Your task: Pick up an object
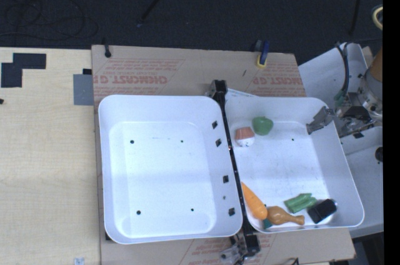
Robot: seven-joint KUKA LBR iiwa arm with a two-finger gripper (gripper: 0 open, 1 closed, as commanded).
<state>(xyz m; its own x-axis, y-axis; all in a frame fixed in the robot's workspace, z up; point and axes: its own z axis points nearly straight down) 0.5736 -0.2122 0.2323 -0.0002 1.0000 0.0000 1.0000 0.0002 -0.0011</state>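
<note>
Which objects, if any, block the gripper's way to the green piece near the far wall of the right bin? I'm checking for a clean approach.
None visible. The gripper sits at the right bin's right rim, with bare white floor between it and the green piece. The red-and-white object lies beyond, on its left.

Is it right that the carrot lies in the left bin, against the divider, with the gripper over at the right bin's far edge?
Not quite. The camera view shows the carrot in the right bin, against the divider. The gripper is at that bin's right edge, as you said.
</note>
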